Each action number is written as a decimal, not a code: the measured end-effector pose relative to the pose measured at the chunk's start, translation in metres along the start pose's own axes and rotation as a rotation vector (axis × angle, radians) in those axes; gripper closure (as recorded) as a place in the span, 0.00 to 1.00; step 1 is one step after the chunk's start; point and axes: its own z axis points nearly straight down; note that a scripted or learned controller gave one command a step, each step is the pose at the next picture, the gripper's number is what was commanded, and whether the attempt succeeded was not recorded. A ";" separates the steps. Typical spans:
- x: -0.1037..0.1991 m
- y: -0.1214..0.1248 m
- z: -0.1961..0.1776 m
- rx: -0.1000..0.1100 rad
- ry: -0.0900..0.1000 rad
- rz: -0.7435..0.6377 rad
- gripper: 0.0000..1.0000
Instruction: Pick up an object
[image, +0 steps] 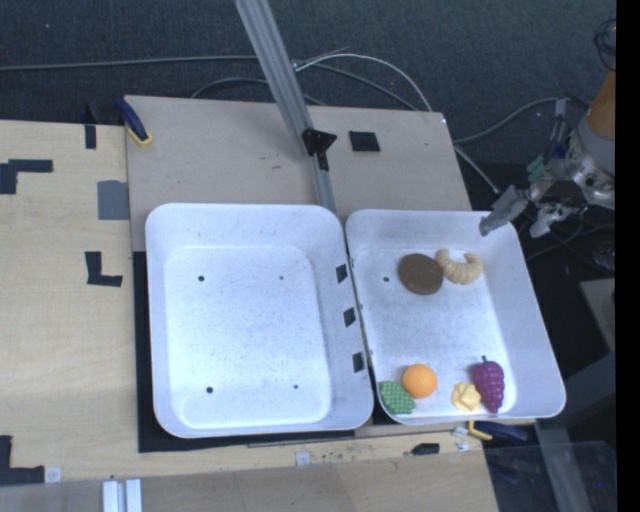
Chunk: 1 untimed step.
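Observation:
The right bin (450, 330) holds several toy foods. A brown round piece (421, 273) lies near its far side, touching a beige croissant (460, 265). Along the near edge sit a green piece (397, 398), an orange ball (420, 381), a small yellow piece (466, 397) and a purple grape bunch (488, 382). My gripper (520, 220) hangs over the bin's far right corner, above and to the right of the croissant. It is open, and nothing is between its fingers.
The left bin (240, 320) lies beside the right one, with black clips at the seam (349, 316). A slanted metal pole (290, 90) rises behind the bins. Cables (400, 85) trail across the dark floor at the back right.

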 end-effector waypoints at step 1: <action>0.014 0.059 0.135 0.010 0.002 -0.001 0.00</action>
